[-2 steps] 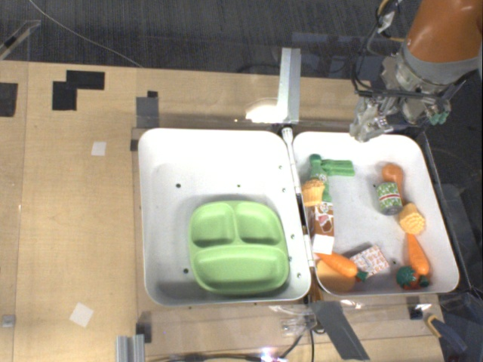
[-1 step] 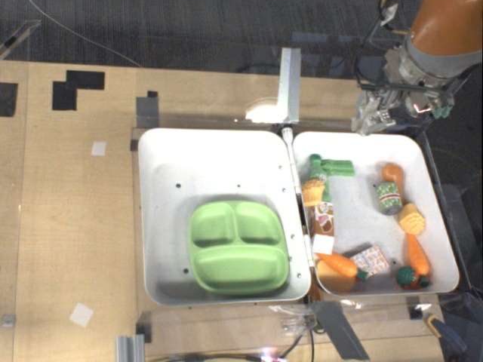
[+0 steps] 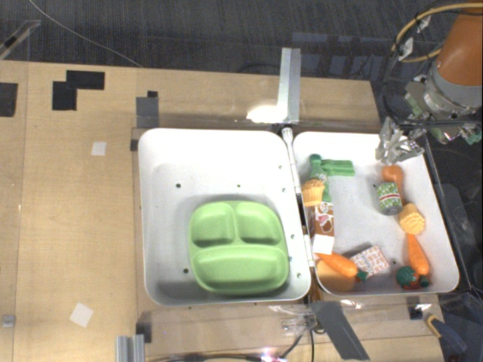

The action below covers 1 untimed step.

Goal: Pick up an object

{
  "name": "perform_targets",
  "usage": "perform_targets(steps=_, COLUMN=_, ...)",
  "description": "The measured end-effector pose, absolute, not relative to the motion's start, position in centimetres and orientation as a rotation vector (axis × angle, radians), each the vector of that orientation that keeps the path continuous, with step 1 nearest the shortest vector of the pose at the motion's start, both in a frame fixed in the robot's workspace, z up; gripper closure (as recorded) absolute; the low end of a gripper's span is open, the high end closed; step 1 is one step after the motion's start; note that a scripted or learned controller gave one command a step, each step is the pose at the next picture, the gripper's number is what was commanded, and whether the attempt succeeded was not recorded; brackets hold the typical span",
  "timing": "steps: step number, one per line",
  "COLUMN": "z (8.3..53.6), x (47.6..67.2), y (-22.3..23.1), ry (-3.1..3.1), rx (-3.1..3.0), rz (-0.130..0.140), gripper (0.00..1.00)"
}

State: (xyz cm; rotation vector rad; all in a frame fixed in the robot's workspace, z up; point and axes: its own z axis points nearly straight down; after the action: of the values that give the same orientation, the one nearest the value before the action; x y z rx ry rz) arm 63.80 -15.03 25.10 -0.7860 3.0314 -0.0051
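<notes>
A green tray (image 3: 238, 245) lies in a white bin (image 3: 162, 202); orange carrot (image 3: 417, 255).

The arm enters from the upper right, its orange band (image 3: 462, 51) topmost and the grey wrist (image 3: 445, 100) just beneath it. Below and to the left of the wrist hangs the metallic end effector (image 3: 396, 148), pointing downward (its tips too small and blurred to read). Yellow and dark cables (image 3: 413, 29) loop beside the band.

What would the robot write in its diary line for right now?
phase: reaching | gripper: above right bin, far corner, holding nothing seen | nearest: orange toy | green tray: left bin
</notes>
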Motion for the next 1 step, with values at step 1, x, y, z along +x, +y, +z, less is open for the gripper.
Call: perform_targets(steps=1, z=19.76, x=62.53, y=-20.34, ry=2.966, rx=-1.012, rz=-0.005, gripper=1.00)
